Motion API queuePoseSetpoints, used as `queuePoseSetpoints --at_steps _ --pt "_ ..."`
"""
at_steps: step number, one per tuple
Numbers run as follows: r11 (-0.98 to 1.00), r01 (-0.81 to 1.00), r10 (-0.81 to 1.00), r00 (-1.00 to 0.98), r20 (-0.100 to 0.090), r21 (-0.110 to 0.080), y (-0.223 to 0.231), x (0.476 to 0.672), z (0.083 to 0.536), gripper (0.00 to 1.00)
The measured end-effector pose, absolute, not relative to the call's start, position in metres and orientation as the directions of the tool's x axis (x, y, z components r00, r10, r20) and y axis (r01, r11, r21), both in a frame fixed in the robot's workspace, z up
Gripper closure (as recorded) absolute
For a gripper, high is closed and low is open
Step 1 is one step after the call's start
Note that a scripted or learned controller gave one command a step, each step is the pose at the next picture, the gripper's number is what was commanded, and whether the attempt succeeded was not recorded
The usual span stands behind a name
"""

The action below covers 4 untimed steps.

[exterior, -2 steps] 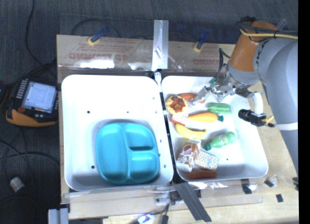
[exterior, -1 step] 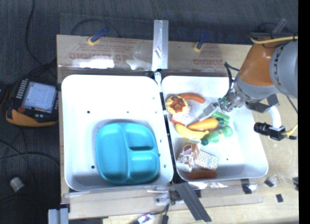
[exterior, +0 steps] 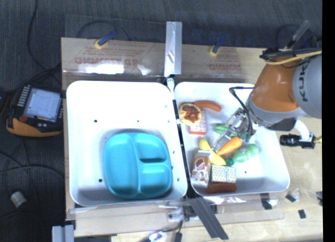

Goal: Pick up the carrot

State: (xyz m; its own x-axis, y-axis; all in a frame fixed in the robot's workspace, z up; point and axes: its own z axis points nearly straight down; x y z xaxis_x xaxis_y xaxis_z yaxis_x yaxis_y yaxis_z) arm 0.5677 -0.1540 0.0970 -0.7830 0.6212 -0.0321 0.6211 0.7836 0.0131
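Orange carrot: lying in right bin, my pincer just above it, spread apart; grasp and lift outstanding.

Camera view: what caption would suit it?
Robot gripper hovers by a carrot among toy food in the right bin.
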Motion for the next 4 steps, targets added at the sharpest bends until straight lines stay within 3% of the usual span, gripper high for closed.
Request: queuePoseSetpoints --at_steps 1,2,3,4 --pt "0.715 0.699 0.699 -0.715 -0.013 0.013 -0.164 0.553 0.090 0.00" --pt "0.586 0.810 0.810 -0.586 -0.010 0.014 -0.192 0.513 0.091 0.00" --pt "0.537 0.844 0.844 -0.537 0.000 0.001 -0.223 0.485 0.162 0.00" --pt "0.634 0.773 0.773 -0.634 -0.015 0.005 -0.141 0.488 0.095 0.00"
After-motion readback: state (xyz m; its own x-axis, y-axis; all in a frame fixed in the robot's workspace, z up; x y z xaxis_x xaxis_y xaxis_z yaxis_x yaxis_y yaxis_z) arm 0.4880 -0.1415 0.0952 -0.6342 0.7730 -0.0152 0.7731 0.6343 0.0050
